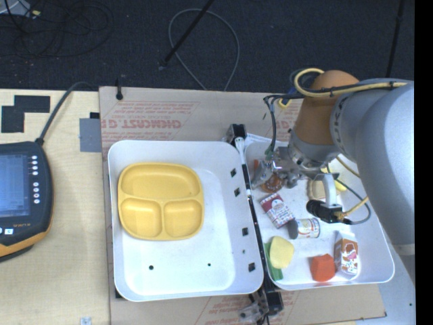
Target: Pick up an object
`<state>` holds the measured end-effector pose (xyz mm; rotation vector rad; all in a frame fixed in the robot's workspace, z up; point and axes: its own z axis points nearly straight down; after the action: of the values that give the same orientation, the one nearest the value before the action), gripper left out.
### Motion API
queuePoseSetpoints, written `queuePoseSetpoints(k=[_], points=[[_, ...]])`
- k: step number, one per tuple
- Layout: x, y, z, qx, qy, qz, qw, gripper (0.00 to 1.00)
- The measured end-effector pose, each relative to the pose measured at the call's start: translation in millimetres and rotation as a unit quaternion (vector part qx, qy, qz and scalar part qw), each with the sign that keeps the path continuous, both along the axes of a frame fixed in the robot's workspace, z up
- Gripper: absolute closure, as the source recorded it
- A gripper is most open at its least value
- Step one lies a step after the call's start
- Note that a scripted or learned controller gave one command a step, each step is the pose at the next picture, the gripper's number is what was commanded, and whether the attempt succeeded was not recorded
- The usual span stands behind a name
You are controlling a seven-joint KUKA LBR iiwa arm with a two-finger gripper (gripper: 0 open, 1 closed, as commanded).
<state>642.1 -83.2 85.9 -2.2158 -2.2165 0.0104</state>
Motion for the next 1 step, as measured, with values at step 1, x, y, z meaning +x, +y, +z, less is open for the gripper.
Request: queuePoseSetpoints(k=[1], points=[[-14.2,-18.4,38.9,-0.0004,-0.004,-0.001,1.0,0.0]])
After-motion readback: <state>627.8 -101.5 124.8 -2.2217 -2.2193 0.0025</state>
